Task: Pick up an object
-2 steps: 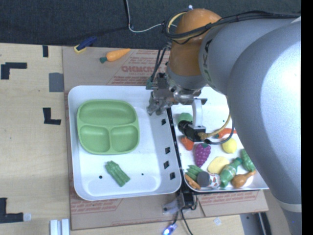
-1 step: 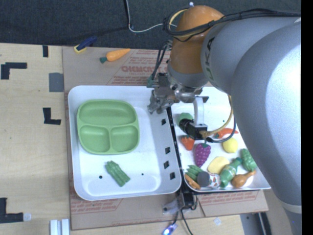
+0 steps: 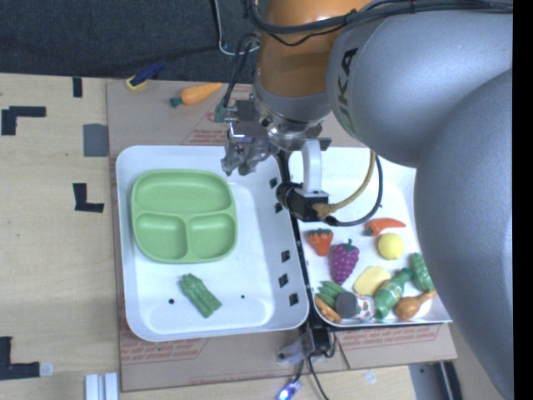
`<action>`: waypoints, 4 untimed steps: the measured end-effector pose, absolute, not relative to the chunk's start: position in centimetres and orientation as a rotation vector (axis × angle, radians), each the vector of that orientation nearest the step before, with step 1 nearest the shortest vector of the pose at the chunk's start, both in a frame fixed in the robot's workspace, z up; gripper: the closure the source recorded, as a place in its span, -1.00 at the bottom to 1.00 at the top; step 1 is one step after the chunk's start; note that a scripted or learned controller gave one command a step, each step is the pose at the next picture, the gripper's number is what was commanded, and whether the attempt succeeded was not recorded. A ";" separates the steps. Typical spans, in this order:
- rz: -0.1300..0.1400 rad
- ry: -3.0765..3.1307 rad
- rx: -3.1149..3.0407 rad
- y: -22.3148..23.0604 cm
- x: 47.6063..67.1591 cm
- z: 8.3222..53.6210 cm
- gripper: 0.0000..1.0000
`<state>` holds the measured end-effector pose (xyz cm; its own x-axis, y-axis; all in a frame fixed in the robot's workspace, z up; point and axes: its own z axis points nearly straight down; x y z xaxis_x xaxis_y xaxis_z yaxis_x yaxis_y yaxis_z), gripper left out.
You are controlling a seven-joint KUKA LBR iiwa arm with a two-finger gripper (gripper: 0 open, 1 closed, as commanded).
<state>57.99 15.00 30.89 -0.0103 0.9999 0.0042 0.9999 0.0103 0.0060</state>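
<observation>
Cardboard sheeting covers the bench [image 3: 50,223], and two shallow white bins sit on it side by side, so that objects can be moved from one to the other. The pincer [image 3: 241,158] hangs over the far edge of the left bin [image 3: 250,307], just above its rim. Below and to its left lies a green divided plate [image 3: 183,215], flat on the bin floor; further below that rests a green asparagus toy [image 3: 200,295], loose and apart from the plate.

To the lower right of the pincer, the right bin [image 3: 400,182] holds a cluster of toy food (strawberry [image 3: 321,242], purple grapes [image 3: 343,260], lemon [image 3: 389,245] and others), crowded toward its near end. A toy carrot [image 3: 200,94] lies on the bench behind the pincer.

The pincer carries nothing visible between its tips. Its opening cannot be told from this angle. No object has been lifted; every candidate rests in a bin.
</observation>
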 end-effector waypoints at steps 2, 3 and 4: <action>-0.003 2.218 2.224 13.9 58.7 40.4 1.00; 0.007 2.229 2.212 19.8 58.8 45.7 1.00; 0.012 2.224 2.211 23.6 63.2 53.9 1.00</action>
